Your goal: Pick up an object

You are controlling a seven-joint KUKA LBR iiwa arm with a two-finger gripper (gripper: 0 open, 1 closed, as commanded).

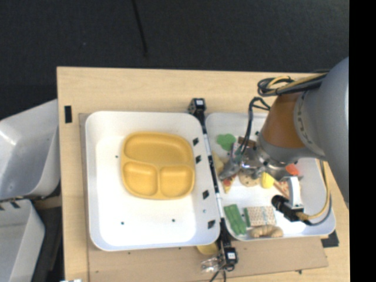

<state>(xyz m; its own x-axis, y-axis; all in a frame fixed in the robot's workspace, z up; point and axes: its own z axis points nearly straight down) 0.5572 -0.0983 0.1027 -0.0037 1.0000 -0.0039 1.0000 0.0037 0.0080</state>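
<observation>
1. Arm reaches in from the right; the end effector (235, 166) hangs low over the left part of the right bin (326, 219), close to the divider between the bins.
2. Whether it is apart or together cannot be told; the metal parts blur into the clutter below.
3. Green object (225, 140) lies just above the end effector, near the bin's far wall.
4. Green rectangular piece (235, 218) sits below it, beside a patterned card (260, 216) and a tan object (267, 232).
5. Orange item (291, 170) shows to its right, by the wrist.
6. Yellow divided tray (157, 164) rests in the left bin (106, 216), well to its left.
7. Both bins stand on the tabletop (70, 87).
</observation>
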